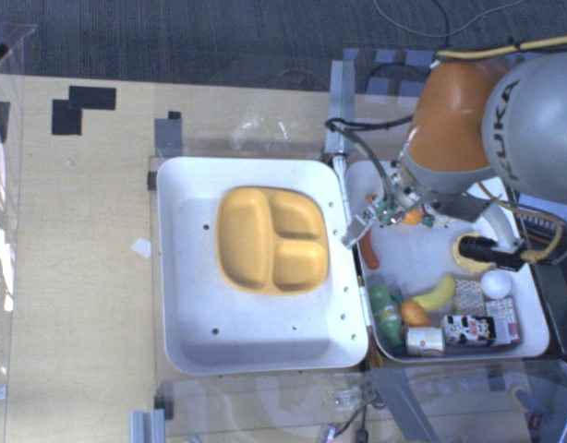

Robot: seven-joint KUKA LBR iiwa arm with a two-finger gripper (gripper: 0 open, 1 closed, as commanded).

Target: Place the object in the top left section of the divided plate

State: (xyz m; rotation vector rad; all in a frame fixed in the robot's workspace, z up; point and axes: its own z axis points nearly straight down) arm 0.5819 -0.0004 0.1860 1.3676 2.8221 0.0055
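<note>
1. My gripper (380, 215) hangs over the right bin (540, 338), beside an orange sausage (367, 250); I cannot tell its state
2. The yellow plate (270, 239) waits in the left bin (186, 340); crowded food could foul my grasp

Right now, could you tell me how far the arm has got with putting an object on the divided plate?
Nothing looks done: the yellow divided plate in the left bin holds no item in any section. In hand: the gripper is low over the right bin, near a red-orange item; no object shows between its fingers. Left: picking, carrying across, placing in the top left section.
</note>
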